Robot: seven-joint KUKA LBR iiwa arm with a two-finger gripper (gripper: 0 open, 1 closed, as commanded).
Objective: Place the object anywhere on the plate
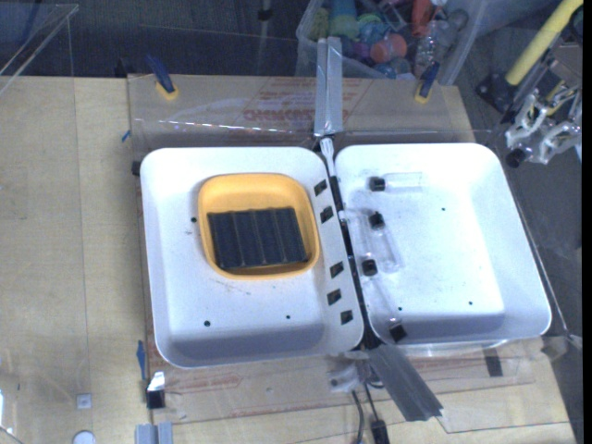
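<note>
Resting flat on yellow plate (211,195) in left bin (166,248): dark ribbed object (256,237), possibly unlabelled; end effector state unknowable.

A dark ridged object (256,238) lies on the yellow plate (215,197) in the left bin (166,276).

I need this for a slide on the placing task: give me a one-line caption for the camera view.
A dark ridged rectangular object lies on the yellow plate in the left white bin.
</note>
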